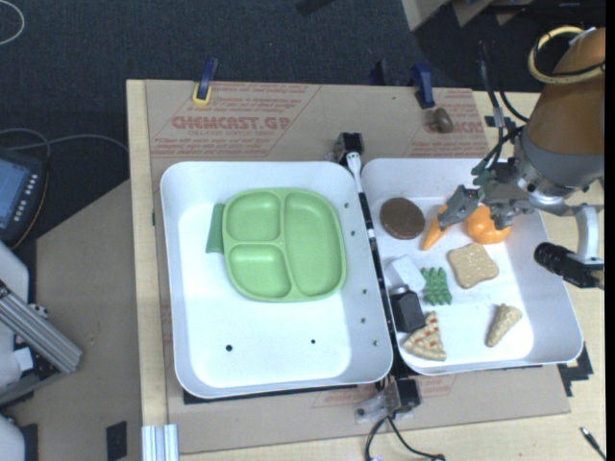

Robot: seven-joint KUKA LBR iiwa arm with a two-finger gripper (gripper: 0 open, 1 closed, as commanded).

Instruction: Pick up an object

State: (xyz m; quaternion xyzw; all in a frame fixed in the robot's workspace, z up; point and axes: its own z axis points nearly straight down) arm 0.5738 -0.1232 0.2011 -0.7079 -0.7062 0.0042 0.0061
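Note:
The right bin [548,344] holds several toy foods: a brown round patty [402,217], an orange carrot piece [434,233], an orange fruit [485,227], a slice of toast [473,265], green broccoli [435,284], a pizza slice [425,338] and a tan cone-shaped piece [502,324]. My gripper [488,198] hangs low over the bin's upper middle, right above the orange fruit and beside the carrot piece. Nothing shows between its fingers.
The left bin [192,353] holds a green divided plate [284,243]. A black block [407,307] lies at the right bin's left edge. Clamps [203,83] sit at the board's far edge. A black arm part [569,262] juts over the right bin's right side.

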